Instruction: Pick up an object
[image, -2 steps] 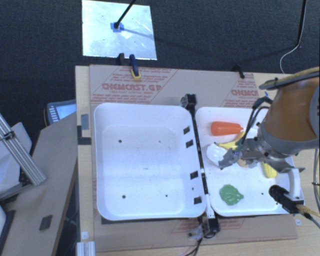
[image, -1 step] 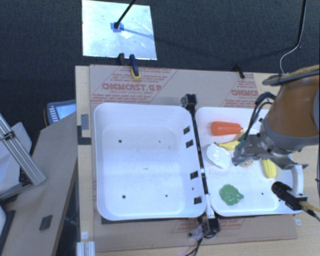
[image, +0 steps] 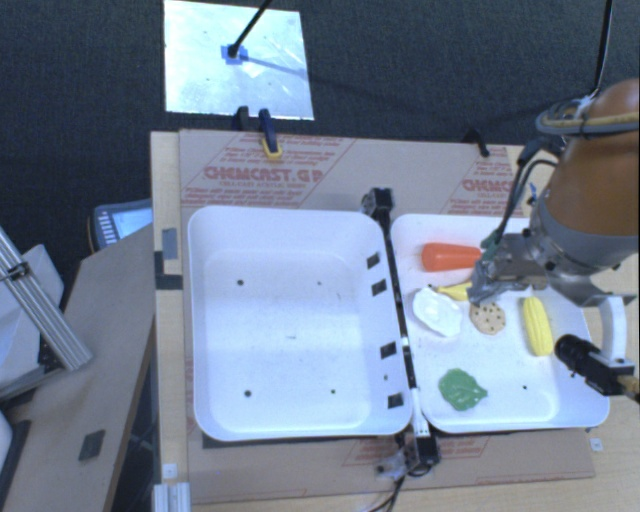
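Over right bin (image: 575, 405), end effector (image: 487, 288), cookie (image: 488, 318)

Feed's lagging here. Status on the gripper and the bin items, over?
Gripper low in right bin, over banana beside cookie. Nothing seen held. Carrot, corn close by.

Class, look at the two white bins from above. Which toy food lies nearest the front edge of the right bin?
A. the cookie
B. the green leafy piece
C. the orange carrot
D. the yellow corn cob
B: the green leafy piece lies lowest in the right bin, closer to its front rim than the cookie, corn cob or carrot.
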